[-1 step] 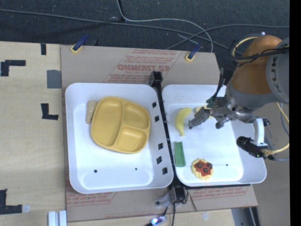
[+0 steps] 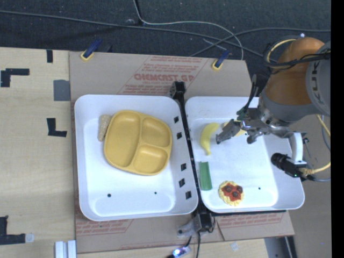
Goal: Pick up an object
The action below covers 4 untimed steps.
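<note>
Left bin (image 2: 88, 160): holds divided plate (image 2: 137, 142), sponge (image 2: 103, 127) tucked at its left edge.
Right bin (image 2: 279, 190): banana (image 2: 208, 136) behind stick (image 2: 205, 175) (along left wall); pizza piece (image 2: 231, 192) at front.
Pincer (image 2: 226, 133): just right of banana.

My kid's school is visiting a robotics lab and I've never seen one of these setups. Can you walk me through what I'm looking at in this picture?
This is one camera fixed above a bench, looking down at a slant. The grey robot arm with an orange band reaches in from the right; its two-finger gripper hangs over the right shallow white bin, close beside a yellow toy banana. Nothing can be seen between its fingers, so it holds nothing as far as the picture shows. That bin also contains a flat green stick and a small round toy pizza. The left shallow white bin holds a yellow divided plastic plate with a tan sponge-like piece peeking from under its left edge.
</note>
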### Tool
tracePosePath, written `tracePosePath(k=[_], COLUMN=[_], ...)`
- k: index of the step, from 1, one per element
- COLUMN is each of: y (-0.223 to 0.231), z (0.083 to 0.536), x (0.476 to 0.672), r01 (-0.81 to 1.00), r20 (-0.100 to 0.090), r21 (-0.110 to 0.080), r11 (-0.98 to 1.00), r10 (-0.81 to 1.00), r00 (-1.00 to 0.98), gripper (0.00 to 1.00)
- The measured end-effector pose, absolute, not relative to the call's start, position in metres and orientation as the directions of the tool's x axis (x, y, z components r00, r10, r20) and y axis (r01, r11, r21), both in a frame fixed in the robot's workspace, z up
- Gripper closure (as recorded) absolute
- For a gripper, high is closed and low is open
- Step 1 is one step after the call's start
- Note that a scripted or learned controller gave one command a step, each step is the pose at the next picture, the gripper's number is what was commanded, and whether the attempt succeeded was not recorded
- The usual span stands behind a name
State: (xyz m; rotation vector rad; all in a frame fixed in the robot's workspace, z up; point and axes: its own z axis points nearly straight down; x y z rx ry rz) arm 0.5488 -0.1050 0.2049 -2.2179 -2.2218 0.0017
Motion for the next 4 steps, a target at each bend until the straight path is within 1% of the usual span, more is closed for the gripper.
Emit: tracePosePath(k=[1, 2, 3, 4], y=[-0.099, -0.098, -0.097, -0.098], z=[0.143, 0.089, 0.102, 0.144], x=[0.542, 0.540, 0.541, 0.539], r01=[1.000, 1.000, 1.000, 1.000], r20=[0.001, 0.000, 0.001, 0.000], r21=[-0.008, -0.008, -0.005, 0.002], r11=[0.001, 0.001, 0.003, 0.001], r10=[1.000, 1.000, 1.000, 1.000], r00=[-0.001, -0.001, -0.003, -0.001], gripper=[0.00, 0.00, 1.00, 1.00])
